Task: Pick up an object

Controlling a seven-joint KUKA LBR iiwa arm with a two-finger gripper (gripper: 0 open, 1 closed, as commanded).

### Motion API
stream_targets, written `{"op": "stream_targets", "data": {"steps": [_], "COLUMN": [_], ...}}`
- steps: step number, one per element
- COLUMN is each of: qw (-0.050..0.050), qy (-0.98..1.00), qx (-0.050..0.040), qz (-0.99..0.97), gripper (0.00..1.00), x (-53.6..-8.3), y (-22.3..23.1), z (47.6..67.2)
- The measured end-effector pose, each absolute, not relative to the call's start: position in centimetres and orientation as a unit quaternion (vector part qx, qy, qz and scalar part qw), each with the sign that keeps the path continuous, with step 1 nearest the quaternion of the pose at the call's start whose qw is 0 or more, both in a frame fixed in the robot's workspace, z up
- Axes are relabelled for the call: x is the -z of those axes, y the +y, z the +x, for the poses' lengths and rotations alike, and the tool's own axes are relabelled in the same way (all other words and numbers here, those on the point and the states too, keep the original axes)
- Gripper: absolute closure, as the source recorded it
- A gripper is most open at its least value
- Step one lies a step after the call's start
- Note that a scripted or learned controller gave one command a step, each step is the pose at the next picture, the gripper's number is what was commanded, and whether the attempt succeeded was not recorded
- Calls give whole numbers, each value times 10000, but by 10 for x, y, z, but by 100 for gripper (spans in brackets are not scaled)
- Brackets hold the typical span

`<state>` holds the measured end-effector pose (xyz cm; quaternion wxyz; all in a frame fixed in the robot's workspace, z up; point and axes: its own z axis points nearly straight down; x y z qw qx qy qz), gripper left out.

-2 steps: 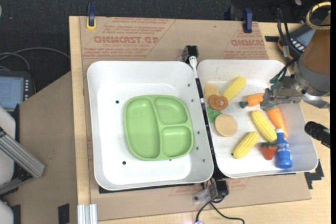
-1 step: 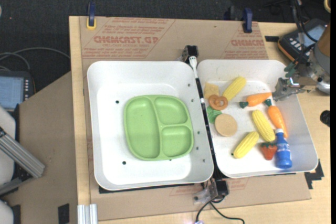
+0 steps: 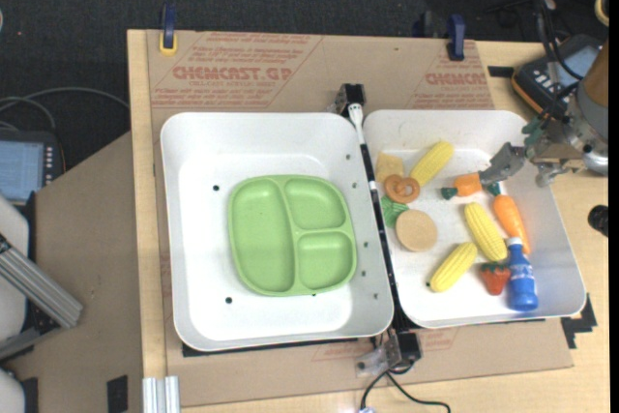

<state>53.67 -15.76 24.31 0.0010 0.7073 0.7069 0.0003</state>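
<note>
Toy food is lying scattered across the right bin (image 3: 464, 126), and none of it is sitting between the gripper's (image 3: 503, 164) fingers. That gripper is hanging over the bin's far right side, a grey metal shape cut off by the picture's right edge; I cannot tell whether it is standing wide or narrow, since the tips are blurring into the white floor. A corn cob (image 3: 431, 162) is lying at a slant near the far wall. Beside it a small orange block (image 3: 467, 186) is resting just under the gripper. A carrot (image 3: 510, 217) is lying along the right side, touching a second corn cob (image 3: 484, 230). A third corn cob (image 3: 453, 266) is pointing toward the near edge. A blue bottle (image 3: 521, 284) is half covering something red (image 3: 495, 278), too hidden to name. A round tan biscuit (image 3: 417, 230) is sitting flat nearer the middle wall. Above it a ring-shaped brown piece (image 3: 401, 189) is overlapping a pale slab and a green scrap, both hard to make out. The left bin (image 3: 193, 150) is holding a smooth green plastic tray (image 3: 290, 233) with three rounded compartments. Both bins are sitting on a board (image 3: 242, 63) printed with red lettering.
</note>
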Motion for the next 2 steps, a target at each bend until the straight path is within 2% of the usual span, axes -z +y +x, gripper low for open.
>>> {"op": "stream_targets", "data": {"steps": [1,2], "qw": [-26,-28], "qy": [7058,7068], "qx": [20,6], "qz": [7084,7074], "gripper": [0,0], "x": [-170,-81], "y": [-204,-211], "z": [549,534]}}
